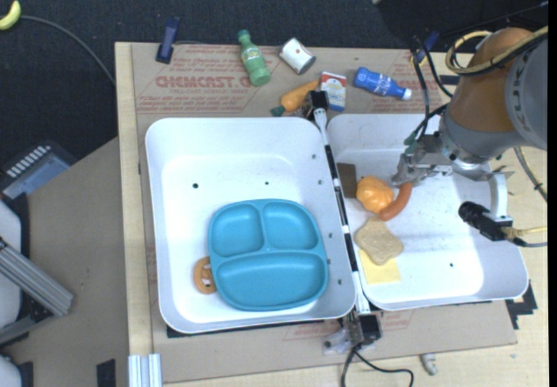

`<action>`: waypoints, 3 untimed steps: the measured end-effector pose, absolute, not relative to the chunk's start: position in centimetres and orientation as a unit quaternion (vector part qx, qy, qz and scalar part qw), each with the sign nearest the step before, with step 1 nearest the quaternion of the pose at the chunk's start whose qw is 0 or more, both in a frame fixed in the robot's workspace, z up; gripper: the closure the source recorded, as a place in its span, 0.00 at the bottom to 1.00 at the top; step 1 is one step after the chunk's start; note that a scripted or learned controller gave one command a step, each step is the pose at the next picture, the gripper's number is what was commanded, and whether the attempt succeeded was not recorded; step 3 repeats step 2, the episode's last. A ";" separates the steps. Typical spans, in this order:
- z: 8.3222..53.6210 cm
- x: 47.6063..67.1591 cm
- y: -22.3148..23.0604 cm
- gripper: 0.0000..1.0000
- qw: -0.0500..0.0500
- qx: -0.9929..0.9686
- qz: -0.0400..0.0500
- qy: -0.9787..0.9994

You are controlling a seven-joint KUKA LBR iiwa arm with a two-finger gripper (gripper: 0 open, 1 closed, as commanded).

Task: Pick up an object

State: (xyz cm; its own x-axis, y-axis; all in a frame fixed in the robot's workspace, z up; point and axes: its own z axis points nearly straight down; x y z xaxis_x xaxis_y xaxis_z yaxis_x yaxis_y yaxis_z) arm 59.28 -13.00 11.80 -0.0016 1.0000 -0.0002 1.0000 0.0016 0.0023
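the end effector [416, 170] hangs low in the right bin [487, 276], just above the orange pepper [376, 194] and the curved sausage [398, 200] beside it; from here i cannot tell its grip. bread slice [379, 242] lies on a yellow cheese square [381, 270]. blue divided plate [265, 253] sits in the left bin [174, 168].

The arm [492, 94] reaches in from the right of the camera view, its grey body bent down toward the right-hand side of the scene. The orange band bulges above the wrist, near the upper right. Below it the wrist narrows to the gripper [416, 170], which points down and to the left, low over what lies beneath it.
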 end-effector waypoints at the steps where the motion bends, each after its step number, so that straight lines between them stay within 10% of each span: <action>1: 15.7 55.2 -14.0 1.00 -0.001 0.707 0.000 0.707; 3: 19.9 55.1 -6.2 1.00 0.000 0.707 0.001 0.708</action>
